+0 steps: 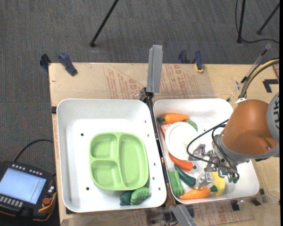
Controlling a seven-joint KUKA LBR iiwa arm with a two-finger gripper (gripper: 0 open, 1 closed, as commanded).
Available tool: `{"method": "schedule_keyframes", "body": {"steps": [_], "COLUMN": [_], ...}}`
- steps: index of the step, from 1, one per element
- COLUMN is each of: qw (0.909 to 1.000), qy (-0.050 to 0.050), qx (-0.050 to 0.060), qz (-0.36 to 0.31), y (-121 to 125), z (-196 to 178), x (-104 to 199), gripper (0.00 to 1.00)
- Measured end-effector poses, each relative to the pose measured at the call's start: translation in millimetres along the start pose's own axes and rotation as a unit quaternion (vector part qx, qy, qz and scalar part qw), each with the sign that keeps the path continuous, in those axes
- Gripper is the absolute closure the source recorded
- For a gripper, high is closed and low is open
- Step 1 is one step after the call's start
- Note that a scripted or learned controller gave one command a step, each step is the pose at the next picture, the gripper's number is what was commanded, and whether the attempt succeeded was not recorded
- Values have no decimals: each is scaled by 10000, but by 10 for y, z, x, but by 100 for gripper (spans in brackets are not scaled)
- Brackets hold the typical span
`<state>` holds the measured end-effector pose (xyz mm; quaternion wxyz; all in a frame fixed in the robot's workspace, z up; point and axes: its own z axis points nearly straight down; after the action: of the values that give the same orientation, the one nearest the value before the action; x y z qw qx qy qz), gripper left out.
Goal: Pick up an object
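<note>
The right bin (226, 105) holds a white plate (181, 140), an orange carrot (175, 117) at its far side and another carrot (181, 163) just in front of the plate. A third carrot (195, 194) lies at the near edge beside a yellow piece (219, 183). Two dark green vegetables (186, 177) and a lighter green one (175, 183) lie between them. My gripper (211, 174) hangs low over the near right part of this bin, right above the yellow piece and the near carrot. The orange wrist band (247, 126) hides the bin floor behind it.
The left bin (68, 121) carries a light green divided tray (119, 160), with two green toy vegetables (135, 196) at its near edge. A grey post (154, 69) stands behind the bins' shared wall. A teach pendant (21, 187) lies at the lower left.
</note>
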<state>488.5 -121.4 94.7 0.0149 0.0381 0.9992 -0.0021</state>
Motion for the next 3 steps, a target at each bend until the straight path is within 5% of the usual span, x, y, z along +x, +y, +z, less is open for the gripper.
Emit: {"method": "schedule_keyframes", "body": {"steps": [1,2,3], "qw": [10000,9950,9951], "qy": [72,172,18], "qx": [-12,-8,-11], "qz": [-34,987,985], "y": [21,-183,-177], "z": [-69,82,16], "x": [30,115,23], "gripper": [100,100,0]}}
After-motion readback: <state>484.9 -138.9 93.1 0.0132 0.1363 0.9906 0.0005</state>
